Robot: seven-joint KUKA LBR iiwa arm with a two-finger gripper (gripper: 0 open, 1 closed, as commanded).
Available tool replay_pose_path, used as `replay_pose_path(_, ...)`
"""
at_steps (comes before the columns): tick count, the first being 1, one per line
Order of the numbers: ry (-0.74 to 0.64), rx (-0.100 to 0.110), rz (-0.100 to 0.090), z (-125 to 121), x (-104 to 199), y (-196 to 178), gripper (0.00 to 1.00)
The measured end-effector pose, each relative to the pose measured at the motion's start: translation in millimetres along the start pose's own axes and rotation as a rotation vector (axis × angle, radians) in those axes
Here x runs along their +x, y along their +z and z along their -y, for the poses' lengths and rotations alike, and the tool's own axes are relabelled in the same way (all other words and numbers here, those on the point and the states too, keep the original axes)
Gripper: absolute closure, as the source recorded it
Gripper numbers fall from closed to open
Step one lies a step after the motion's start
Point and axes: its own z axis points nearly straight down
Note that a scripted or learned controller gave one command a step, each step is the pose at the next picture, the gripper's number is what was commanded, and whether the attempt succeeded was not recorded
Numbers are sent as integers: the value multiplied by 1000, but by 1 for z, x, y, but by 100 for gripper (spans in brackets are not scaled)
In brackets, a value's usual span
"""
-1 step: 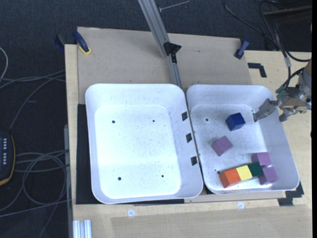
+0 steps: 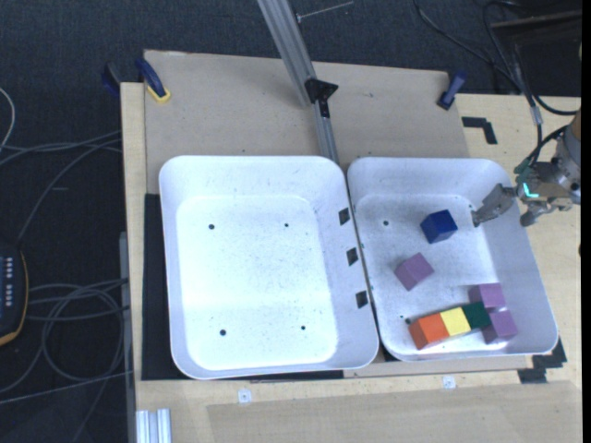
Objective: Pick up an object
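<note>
A grey gripper (image 2: 511, 208) reaches in from the right edge of the view and hangs over the upper right rim of the right bin (image 2: 517, 275), its two fingers (image 2: 488, 207) spread apart with nothing between them, though the far finger is partly cut by the frame and its tip is hard to make out. Inside that bin a blue cube (image 2: 439, 225) sits just left of the fingers, apart from them. A purple cube (image 2: 414, 270) lies near the bin's middle. Along the near wall rests a bar (image 2: 450, 325) of orange, yellow and green blocks, with two more purple blocks (image 2: 495, 310) just beside its right end. The left bin (image 2: 185, 183) stands alongside, the two bins touching at their inner rims on the tan worktop (image 2: 231, 90). A metal pole (image 2: 288, 35) slants down from the top of the view toward the gap between the bins.
</note>
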Motion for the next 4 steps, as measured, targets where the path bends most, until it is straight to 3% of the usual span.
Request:
replay_pose_path(2,2,7,-2,6,6,105,0)
replay_pose_path(3,1,4,-1,7,7,127,0)
replay_pose_path(4,0,-2,0,5,7,114,100)
